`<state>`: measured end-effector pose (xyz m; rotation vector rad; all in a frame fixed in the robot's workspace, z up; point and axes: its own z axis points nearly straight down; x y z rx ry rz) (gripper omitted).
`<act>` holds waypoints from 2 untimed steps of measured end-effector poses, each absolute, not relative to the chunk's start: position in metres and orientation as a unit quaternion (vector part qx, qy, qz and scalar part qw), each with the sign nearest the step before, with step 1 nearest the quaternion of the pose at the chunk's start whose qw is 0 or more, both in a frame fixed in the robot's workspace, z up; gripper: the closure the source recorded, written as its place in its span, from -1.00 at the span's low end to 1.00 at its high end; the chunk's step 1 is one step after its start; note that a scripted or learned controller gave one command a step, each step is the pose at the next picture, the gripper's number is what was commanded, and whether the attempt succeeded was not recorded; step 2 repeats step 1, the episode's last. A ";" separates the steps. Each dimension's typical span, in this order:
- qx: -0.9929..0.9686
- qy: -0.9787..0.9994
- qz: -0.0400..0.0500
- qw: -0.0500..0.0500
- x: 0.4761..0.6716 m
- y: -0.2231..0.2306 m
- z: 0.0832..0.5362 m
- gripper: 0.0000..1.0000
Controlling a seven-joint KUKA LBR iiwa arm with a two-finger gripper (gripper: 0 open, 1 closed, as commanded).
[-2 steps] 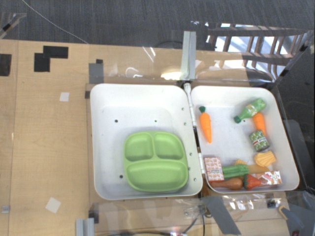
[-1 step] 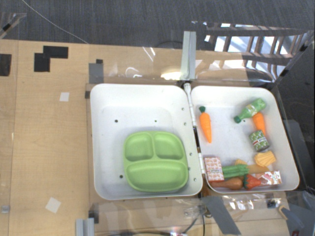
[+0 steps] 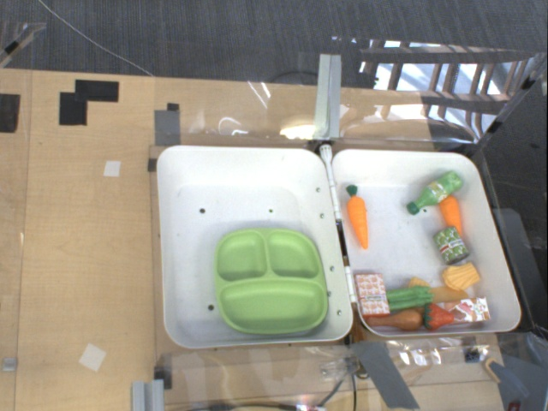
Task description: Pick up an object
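Wooden worktop (image 3: 77, 264) with two shallow white bins side by side. In the left bin (image 3: 175, 221), a green divided plate (image 3: 271, 282) lying flat toward the near edge, three compartments facing up. In the right bin (image 3: 390, 165), a scatter of toy food. Near the dividing wall, a carrot (image 3: 357, 218), green top pointing away, well apart from the rest. Toward the far right corner, a green bottle (image 3: 434, 193) lying tilted, touching a second orange piece (image 3: 451, 213). Just below those, a small green can (image 3: 450, 245), then a yellow piece (image 3: 461, 276). Along the near wall, crowded together: a red-and-white carton (image 3: 372, 294), a green vegetable (image 3: 411, 298) beside it, a brownish-orange piece (image 3: 402, 319) underneath, a red piece (image 3: 438, 317), and a second small box (image 3: 473, 311) in the corner. As for the hand, cannot tell how far open, nor whether anything is gripped.
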<state>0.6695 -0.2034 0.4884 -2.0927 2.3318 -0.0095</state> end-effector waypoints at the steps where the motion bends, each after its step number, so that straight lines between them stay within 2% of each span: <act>1: -0.668 0.744 -0.006 0.009 0.671 -0.201 0.503 1.00; 2: -0.668 0.744 -0.006 0.009 0.671 -0.201 0.503 1.00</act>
